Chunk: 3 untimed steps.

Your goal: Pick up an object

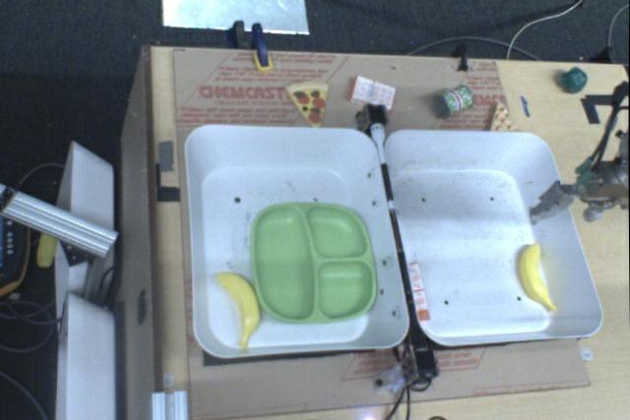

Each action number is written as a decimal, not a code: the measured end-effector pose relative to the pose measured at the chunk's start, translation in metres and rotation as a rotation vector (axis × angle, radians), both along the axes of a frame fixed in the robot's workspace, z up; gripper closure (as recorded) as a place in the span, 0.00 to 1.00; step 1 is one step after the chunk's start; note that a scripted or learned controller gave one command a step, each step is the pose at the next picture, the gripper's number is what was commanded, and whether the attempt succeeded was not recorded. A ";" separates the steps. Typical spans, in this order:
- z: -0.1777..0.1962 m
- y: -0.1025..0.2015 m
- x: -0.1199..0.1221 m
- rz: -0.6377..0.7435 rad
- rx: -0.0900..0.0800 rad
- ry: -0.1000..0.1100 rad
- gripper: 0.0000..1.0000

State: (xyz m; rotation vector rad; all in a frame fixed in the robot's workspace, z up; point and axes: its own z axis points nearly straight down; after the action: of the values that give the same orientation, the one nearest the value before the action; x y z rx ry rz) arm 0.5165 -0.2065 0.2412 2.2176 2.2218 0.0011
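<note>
A yellow banana [535,276] lies in the right bin [463,241], close to its right wall. A second yellow banana [240,307] rests in the front left corner of the left bin [281,157], beside a green divided plate [314,261]. My gripper [563,200] comes in from the right edge, over the right bin's right rim, just above and behind the right banana. Nothing is seen held in it.
Behind the bins, on the cardboard, lie a pizza-slice toy [309,101], a small white packet [373,92], a small can [456,99] and a teal ball [574,79]. A black divider strip [388,202] runs between the bins. Cables trail at the right.
</note>
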 end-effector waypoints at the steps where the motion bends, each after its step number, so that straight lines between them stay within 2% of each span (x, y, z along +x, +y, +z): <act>1: -0.157 0.000 -0.013 -0.001 0.000 -0.001 0.00; 2: -0.146 0.000 -0.013 0.000 0.001 -0.002 1.00; 3: -0.091 0.046 0.008 0.002 0.001 -0.001 1.00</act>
State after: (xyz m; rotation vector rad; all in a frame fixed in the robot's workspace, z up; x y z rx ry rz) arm 0.5242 -0.1603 0.1505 2.2161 2.2236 0.0030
